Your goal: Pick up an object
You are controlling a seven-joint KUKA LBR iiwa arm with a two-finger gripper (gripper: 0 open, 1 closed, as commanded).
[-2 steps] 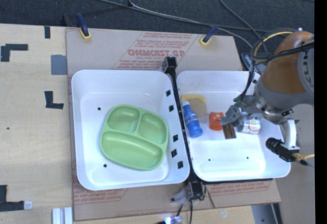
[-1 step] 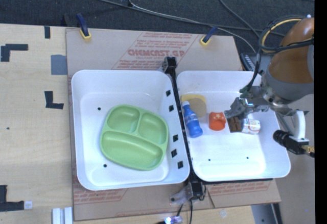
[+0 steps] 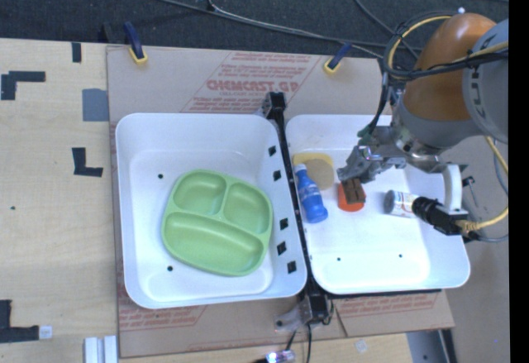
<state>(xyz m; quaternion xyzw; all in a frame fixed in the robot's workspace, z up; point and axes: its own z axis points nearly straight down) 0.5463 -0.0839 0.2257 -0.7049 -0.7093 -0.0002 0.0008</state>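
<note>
My gripper (image 3: 355, 182) hangs low over the middle of the right bin (image 3: 372, 266). Directly under its tip lies a small orange-red object (image 3: 352, 198), partly covered by the gripper, and I cannot tell whether it is held or just resting on the bin floor. A blue bottle (image 3: 311, 197) lies lengthwise to the left of it, near the wall between the bins. A pale yellow object (image 3: 316, 164) sits just behind the bottle. To the gripper's right lies a small white tube (image 3: 397, 202).
The left bin (image 3: 140, 146) holds a green divided plate (image 3: 218, 222) lying flat. Black clips run along the divider (image 3: 285, 188) between the bins. The arm's orange band and grey wrist (image 3: 442, 97) loom over the right bin's back right corner.
</note>
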